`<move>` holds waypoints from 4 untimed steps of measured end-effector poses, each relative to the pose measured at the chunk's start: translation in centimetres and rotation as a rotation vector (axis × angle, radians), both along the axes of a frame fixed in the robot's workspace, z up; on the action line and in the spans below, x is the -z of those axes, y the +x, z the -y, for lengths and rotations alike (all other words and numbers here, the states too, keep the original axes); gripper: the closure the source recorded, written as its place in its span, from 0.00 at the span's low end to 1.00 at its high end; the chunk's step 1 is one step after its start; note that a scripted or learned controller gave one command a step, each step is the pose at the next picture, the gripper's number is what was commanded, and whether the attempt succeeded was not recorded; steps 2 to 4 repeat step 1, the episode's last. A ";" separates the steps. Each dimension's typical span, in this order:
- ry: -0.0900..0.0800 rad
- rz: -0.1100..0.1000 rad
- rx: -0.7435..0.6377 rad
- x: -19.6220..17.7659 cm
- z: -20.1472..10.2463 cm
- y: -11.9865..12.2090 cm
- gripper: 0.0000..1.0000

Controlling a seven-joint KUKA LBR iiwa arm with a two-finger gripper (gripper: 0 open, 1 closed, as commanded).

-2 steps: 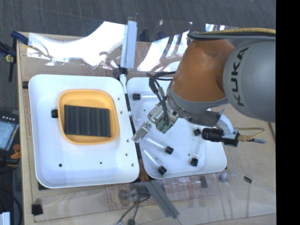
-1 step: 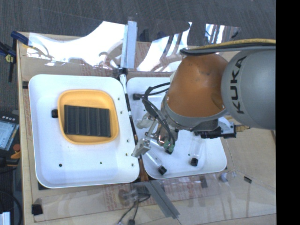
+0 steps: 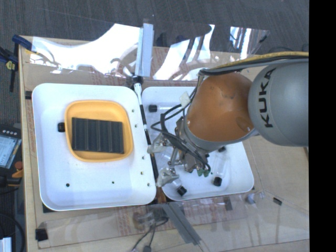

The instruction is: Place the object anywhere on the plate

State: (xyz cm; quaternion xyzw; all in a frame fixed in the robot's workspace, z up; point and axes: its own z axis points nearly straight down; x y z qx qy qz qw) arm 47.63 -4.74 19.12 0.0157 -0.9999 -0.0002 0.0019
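A yellow plate with rounded corners lies in the left bin. A dark grey ribbed rectangular block rests flat on the plate, covering most of its middle. My gripper hangs low over the left part of the right bin, close to the divide between the two bins. It is well to the right of the plate and apart from the block. The orange wrist band and cables hide much of the gripper.
Small black pieces lie in the right bin at its far left and near its front. Another small black piece sits left of the plate. Crinkled reflective sheeting lies behind the bins.
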 end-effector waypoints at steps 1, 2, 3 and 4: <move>0.001 0.005 -0.409 -0.1 -4.9 4.6 0.00; 0.001 0.005 -0.409 -0.1 -4.9 4.6 0.00; 0.001 0.005 -0.409 -0.1 -4.9 4.6 0.00; 0.001 0.005 -0.409 -0.1 -4.9 4.6 0.00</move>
